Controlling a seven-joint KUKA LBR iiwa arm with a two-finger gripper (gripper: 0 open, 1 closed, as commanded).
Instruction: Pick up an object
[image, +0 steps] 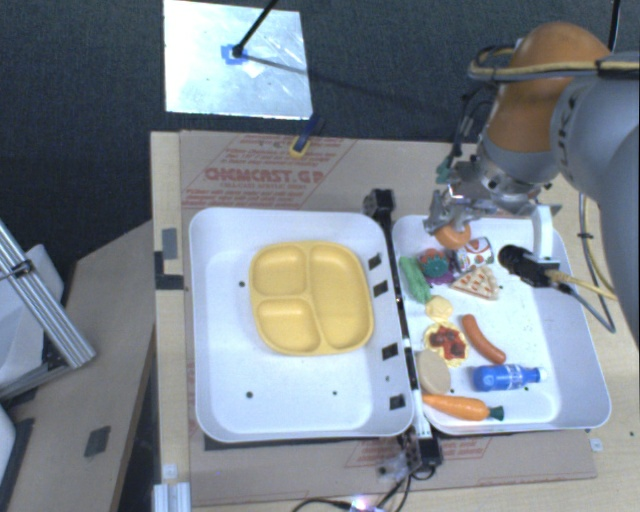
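Dark carpet surrounds your bench (120, 290), which bears two shallow white bins side by side. Your left bin (225, 400) holds a yellow plate (308, 298) with three compartments. Your right bin (575, 385) holds the toy food: a green pod (413, 279), a pizza slice (478, 284), a sausage (482, 339), a small round pizza (446, 341), a blue bottle (505, 377) and a carrot (459, 406) near the front edge.

Your arm (585, 95) reaches in from the right, and the gripper (450, 222) hangs low over the far left corner of the right bin. Just under its tip sits an orange ball (453, 238), touching or nearly touching it. You cannot tell from this angle how far the fingers are spread, or whether they have closed on the ball.

As a judgement, the task looks unfinished: the approach seems done, but nothing is visibly lifted. A firm grasp and a rise clear of the bin remain.
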